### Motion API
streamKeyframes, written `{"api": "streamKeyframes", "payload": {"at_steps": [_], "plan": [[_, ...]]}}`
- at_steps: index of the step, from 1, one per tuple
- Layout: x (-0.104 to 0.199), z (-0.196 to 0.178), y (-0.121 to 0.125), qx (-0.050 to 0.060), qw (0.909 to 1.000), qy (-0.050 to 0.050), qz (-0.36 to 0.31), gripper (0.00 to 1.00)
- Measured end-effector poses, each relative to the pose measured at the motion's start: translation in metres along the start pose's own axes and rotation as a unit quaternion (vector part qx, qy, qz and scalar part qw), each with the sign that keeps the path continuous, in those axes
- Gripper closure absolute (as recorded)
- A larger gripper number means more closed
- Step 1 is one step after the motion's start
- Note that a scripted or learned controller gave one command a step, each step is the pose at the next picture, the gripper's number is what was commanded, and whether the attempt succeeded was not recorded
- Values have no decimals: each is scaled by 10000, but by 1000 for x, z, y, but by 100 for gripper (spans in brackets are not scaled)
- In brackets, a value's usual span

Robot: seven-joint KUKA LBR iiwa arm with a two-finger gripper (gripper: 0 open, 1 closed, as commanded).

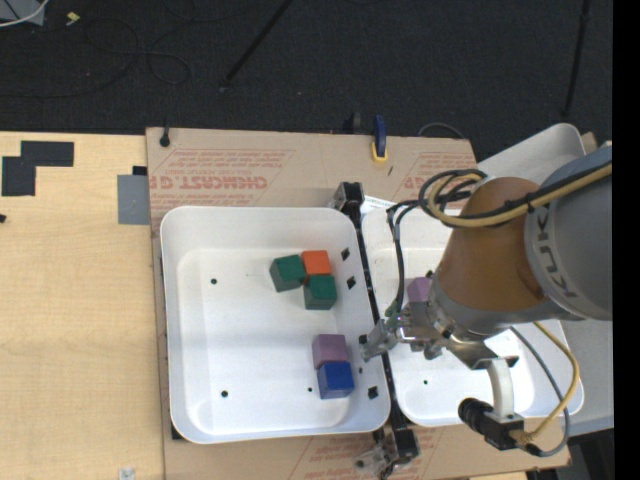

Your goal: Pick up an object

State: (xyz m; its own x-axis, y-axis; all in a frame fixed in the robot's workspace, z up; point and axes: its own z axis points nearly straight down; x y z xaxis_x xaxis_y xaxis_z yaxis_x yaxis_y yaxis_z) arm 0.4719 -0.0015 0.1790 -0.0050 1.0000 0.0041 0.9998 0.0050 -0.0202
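**Arm over the divider, blocks to its left**

We see the arm (500, 268) hanging above the right bin (440, 408), its wrist close to the wall shared with the left bin (200, 368). The pincer (385, 336) sits under the wrist; we cannot tell its state. Nearest candidates: a purple block (329, 349) touching a blue block (336, 378), just left of the pincer across the divider. Further up the left bin, two green blocks (303, 282) and an orange block (316, 262) cluster together. Something purple (418, 289) peeks out beside the wrist in the right bin. In our judgement, the next move is a short leftward shift.
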Motion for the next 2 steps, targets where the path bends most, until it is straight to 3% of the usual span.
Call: {"api": "streamKeyframes", "payload": {"at_steps": [1, 2], "plan": [[78, -8, 19, -83, 10000, -8, -12, 0], [21, -22, 2, -76, 10000, -28, 51, 0]]}}
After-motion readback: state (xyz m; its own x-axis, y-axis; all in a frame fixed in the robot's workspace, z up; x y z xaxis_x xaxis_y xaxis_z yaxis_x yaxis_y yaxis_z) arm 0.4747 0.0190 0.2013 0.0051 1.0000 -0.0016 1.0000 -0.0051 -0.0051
